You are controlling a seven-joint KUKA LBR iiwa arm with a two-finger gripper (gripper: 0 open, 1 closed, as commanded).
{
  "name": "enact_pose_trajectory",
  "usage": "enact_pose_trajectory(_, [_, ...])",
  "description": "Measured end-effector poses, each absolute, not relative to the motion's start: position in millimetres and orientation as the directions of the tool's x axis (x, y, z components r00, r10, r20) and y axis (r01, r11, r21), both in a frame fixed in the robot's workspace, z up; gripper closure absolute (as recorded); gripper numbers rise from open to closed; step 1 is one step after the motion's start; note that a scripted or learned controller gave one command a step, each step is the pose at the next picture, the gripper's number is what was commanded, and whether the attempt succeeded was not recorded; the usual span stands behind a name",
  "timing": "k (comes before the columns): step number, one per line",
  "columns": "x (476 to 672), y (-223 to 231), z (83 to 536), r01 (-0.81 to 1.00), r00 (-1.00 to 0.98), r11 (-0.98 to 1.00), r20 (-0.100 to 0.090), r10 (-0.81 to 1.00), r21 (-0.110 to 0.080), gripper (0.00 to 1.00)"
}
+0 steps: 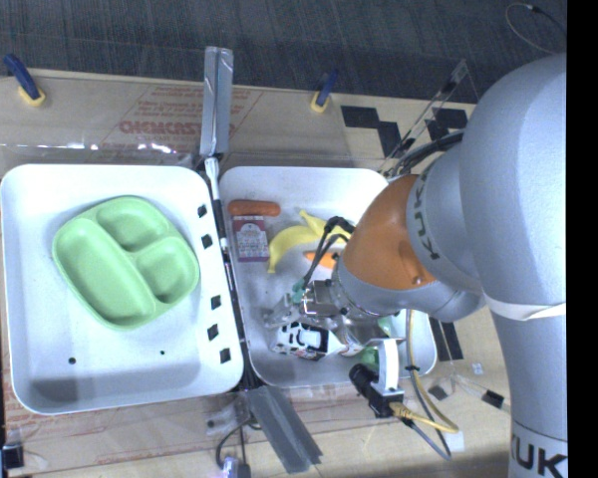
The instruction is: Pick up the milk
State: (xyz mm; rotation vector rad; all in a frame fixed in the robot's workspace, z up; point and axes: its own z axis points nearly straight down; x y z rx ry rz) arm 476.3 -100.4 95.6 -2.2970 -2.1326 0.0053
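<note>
A small white carton with black patches, which I take for the milk (pixel 301 339), lies near the front edge of the right bin (pixel 279 179). My gripper (pixel 314 312) hangs right over it, low in the bin, at the end of the grey arm with the orange band (pixel 384 247). The wrist and its cables cover the carton's upper side, so whether the gripper touches it is unclear.
A brown sausage (pixel 253 208), a small reddish box (pixel 251 239), a yellow banana (pixel 291 244) and an orange piece (pixel 324 260) lie further back in the right bin. A green bit (pixel 391 325) peeks from under the arm. The left bin (pixel 20 297) holds a green divided plate (pixel 128 259).
</note>
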Motion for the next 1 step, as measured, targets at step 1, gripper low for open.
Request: enact_pose_trajectory(1, [532.4,-136.0,154.8,0.998,-0.063,0.063,0.002,0.998,-0.005,0.00])
